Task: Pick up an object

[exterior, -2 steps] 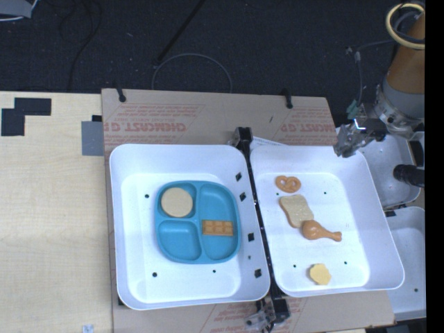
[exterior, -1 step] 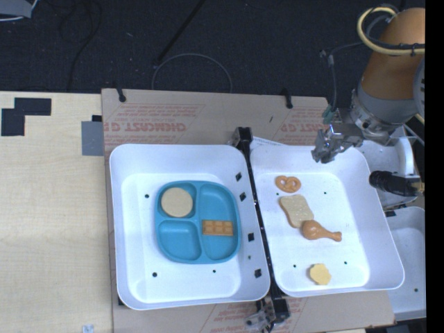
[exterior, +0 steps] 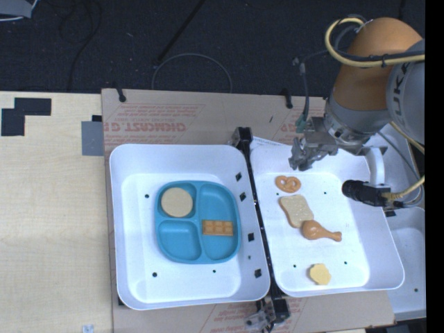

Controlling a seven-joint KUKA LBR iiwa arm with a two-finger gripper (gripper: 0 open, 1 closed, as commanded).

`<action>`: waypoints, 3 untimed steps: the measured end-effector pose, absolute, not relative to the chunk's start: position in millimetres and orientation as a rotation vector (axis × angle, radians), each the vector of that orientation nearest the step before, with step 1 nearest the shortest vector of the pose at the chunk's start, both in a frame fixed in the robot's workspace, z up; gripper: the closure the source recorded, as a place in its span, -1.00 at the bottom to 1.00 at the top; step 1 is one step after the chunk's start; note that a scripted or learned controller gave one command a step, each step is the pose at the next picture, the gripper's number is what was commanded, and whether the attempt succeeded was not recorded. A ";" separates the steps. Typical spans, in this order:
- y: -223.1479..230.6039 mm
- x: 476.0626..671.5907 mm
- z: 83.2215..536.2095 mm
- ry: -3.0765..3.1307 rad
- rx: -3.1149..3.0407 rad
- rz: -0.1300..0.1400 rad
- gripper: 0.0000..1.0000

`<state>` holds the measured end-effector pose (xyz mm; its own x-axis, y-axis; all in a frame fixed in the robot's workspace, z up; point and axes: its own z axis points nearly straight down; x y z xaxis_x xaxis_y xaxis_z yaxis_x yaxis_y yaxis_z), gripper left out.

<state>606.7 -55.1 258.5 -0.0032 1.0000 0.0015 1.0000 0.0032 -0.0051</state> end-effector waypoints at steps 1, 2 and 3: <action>1.8 591.2 244.1 -2.222 -2.212 0.004 1.00; 58.1 568.3 231.3 -2.222 -2.212 0.006 1.00; 111.3 539.0 224.9 -2.223 -2.212 0.007 1.00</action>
